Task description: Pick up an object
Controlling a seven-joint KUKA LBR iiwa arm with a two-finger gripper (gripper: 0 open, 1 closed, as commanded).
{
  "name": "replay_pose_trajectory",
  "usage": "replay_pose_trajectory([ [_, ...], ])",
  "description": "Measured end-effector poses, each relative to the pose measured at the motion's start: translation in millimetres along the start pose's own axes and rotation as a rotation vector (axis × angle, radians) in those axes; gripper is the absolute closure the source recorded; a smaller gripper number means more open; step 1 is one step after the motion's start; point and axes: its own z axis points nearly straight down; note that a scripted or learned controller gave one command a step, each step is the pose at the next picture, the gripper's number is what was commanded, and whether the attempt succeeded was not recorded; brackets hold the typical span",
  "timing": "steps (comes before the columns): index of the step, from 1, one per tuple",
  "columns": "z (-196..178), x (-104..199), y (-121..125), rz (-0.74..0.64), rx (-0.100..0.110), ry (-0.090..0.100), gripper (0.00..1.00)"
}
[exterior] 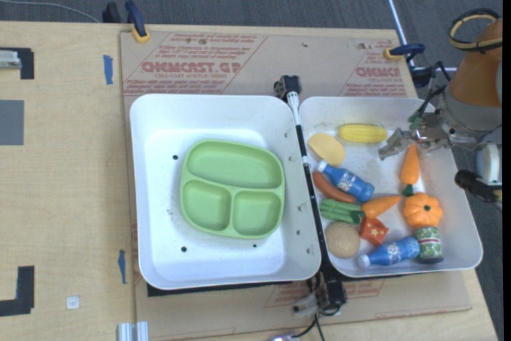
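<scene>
My gripper [406, 141] hangs over the back right part of the right bin [471, 251], its fingers spread open and nothing held between them. Just below it lies an orange carrot [409, 166], whose upper end sits close to the fingertips. A yellow corn cob [362, 133] lies to the gripper's left. An orange pumpkin [421, 210] rests in front of the carrot. Other toys in this bin include a blue bottle [348, 181], a second carrot [380, 205], a red piece [373, 231], a tan round piece [342, 239] and another blue bottle [391, 252].
The left bin [152, 172] holds a green divided plate [232, 189]. A yellow oval piece [326, 148], a reddish sausage [329, 188], green pods [341, 212] and a small can [429, 243] crowd the right bin. Clamps [137, 21] hold the cardboard base.
</scene>
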Motion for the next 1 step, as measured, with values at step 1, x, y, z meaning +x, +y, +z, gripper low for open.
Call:
replay_pose_trajectory([
  [1, -7.1, -3.8, -1.3, 0.0, 0.003, -0.01, 1.0],
])
